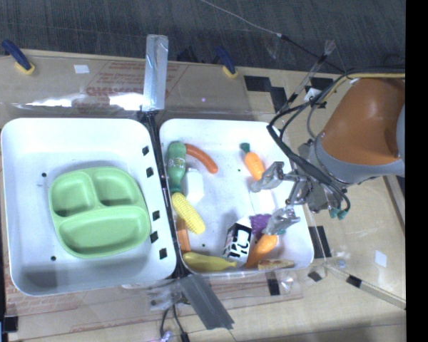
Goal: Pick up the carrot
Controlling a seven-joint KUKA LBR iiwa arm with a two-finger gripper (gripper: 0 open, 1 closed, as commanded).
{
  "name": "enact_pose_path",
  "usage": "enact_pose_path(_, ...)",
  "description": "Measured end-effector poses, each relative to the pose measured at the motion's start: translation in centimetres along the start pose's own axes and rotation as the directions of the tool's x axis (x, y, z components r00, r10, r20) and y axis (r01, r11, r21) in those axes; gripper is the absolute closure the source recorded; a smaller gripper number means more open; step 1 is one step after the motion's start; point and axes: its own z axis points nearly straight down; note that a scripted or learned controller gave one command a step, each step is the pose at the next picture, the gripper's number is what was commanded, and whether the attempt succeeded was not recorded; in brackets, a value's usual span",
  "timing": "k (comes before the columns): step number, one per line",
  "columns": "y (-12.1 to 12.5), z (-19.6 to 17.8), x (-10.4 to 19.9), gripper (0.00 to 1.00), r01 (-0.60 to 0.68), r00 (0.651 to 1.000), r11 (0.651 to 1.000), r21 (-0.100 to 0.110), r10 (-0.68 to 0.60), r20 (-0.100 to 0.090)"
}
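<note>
Two white bins sit on the worktop (385, 262): the left bin (21, 191) holds one green three-part plate (98, 209). In the right bin (221, 130), one small carrot (253, 164), smooth, orange and tapered with a green top, lies near the far right corner, beside one corn cob (187, 213), one banana (208, 262) and one hot dog (202, 158). The end effector (274, 199) hangs just beside the carrot, fingers spread and grasping nothing.

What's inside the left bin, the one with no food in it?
The left bin holds one green divided plate lying flat, its three compartments bare. Whatever lies under the plate is covered and cannot be seen.
</note>
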Motion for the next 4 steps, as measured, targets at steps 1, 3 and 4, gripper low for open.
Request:
enact_pose_path(1, -2.8, 8.8, -8.3, 0.00, 0.175, 0.985, 0.985, -0.003, -0.175, -0.003)
enact_pose_path(3, -2.9, 12.7, -12.5, 1.00, 0.206, 0.979, 0.979, 0.003, -0.206, 0.007)
enact_pose_path(4, -2.9, 12.7, -12.5, 0.00, 0.207, 0.978, 0.978, 0.003, -0.207, 0.007)
